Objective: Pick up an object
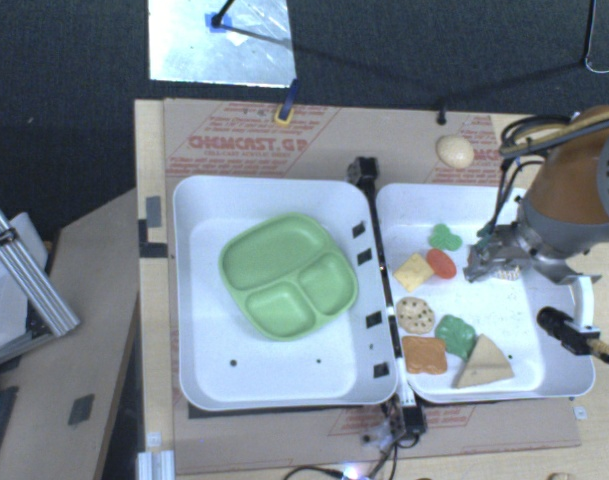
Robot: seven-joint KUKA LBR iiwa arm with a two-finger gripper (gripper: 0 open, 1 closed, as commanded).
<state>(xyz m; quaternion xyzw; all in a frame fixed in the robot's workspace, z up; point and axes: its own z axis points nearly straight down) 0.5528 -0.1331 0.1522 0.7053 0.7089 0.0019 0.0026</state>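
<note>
**Overhead: gripper low in the right bin, beside the toy food**

Here two white bins are seen side by side on a cardboard-covered bench. In the left bin (199, 268) a green divided plate (287, 276) is laid flat, near the middle, slightly turned.

The toy food is gathered in the right bin (554, 368), mostly in its left half. A small green piece (444, 236) is noted near the top, with a red piece (441, 263) just below it and a yellow block (414, 271) touching or nearly touching the red one on its left. Lower down a speckled cookie (416, 314) is seen, then an orange-brown square (424, 355) near the front wall. A darker green piece (455, 334) lies to the right of the square, and a tan wedge (483, 363) is set against it at the front.

The arm is brought in from the right, its orange band above the wrist. The gripper (489, 264) is held low over the bin floor, just right of the red piece and apart from it. Nothing is seen between its fingers; whether they are spread or closed cannot be told from this angle.

Outside the bins, a beige egg-shaped object (455, 151) rests on the cardboard behind the right bin.
</note>
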